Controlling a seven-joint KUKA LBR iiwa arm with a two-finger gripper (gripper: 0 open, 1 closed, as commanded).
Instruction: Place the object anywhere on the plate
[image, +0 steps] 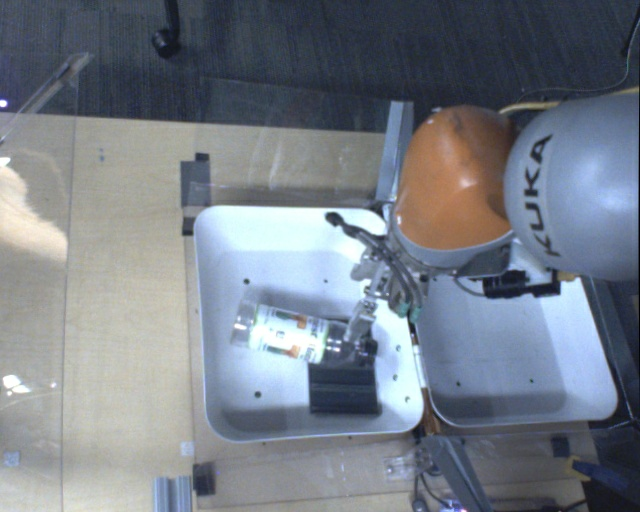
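where the bottle (283, 333) lies in the left bin (225, 390), gripper (352, 345) at its cap end, finger state unclear.

Light wooden bench (110, 330), dark carpet floor (300, 50), clear acrylic panel (40, 110)

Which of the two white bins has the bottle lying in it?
The left bin: the bottle lies on its side there beside a black block.

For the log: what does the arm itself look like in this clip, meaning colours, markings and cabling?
A bulky grey arm with "KUKA" lettered in black on its casing and a rounded orange band above the wrist. Dark cables and a small black connector run along its underside. The gripper is slim, metallic and dark.
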